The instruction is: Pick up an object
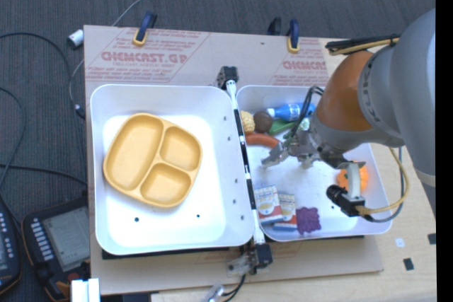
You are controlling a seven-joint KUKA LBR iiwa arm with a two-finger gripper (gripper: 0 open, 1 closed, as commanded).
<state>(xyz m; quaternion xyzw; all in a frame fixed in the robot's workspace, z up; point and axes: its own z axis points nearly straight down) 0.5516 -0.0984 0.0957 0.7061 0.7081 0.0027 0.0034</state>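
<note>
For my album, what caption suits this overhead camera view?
Robot gripper hovers over the toy-filled right bin; a yellow divided plate sits in the left bin.

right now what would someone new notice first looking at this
The yellow divided plate lies alone in the left bin, bright against the white. The grey arm with its orange band reaches from the right over the right bin, its gripper low among small toys near the purple grapes.
</note>
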